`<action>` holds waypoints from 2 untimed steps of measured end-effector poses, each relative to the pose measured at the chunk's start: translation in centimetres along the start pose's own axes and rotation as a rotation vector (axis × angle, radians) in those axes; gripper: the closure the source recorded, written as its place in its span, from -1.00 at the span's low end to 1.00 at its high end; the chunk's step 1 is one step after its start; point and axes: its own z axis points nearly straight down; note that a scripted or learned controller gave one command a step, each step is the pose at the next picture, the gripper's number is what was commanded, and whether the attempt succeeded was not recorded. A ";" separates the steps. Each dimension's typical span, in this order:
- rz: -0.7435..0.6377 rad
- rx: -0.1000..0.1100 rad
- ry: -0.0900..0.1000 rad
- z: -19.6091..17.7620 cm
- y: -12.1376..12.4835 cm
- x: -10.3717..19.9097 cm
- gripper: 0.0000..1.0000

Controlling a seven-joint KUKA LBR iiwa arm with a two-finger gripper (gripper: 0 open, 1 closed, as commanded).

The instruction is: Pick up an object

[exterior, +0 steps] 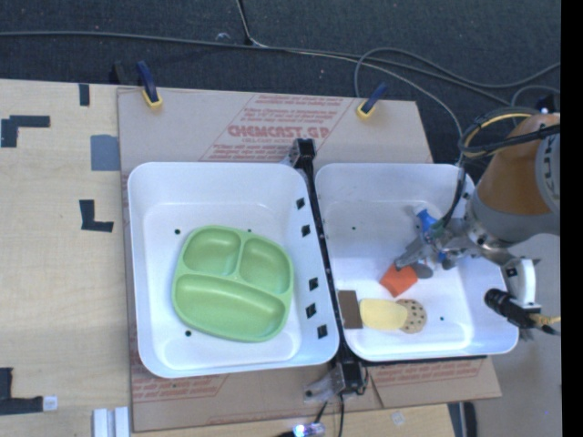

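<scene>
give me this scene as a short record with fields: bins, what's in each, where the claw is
bins: two white bins side by side, left bin and right bin
left bin: green divided plate
right bin: orange block, yellow piece, spotted disc, brown piece
arm: reaches in from the right
claw: claw over the right bin, just above the orange block
grasp: cannot tell

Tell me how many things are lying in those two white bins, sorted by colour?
Green: 1, the divided plate in the left bin.
Orange: 1, a block in the right bin, under the gripper.
Pale yellow: 1, a yellow piece in the right bin.
Brown: 1, a small brown slab.
Tan, speckled: 1, a cookie-like disc.
Total: 5
</scene>
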 end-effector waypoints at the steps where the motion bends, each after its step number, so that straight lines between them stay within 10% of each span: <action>1: -0.001 -0.004 -0.001 -1.3 0.1 0.0 1.00; 2: -0.001 -0.009 -0.002 -7.0 -0.1 1.0 1.00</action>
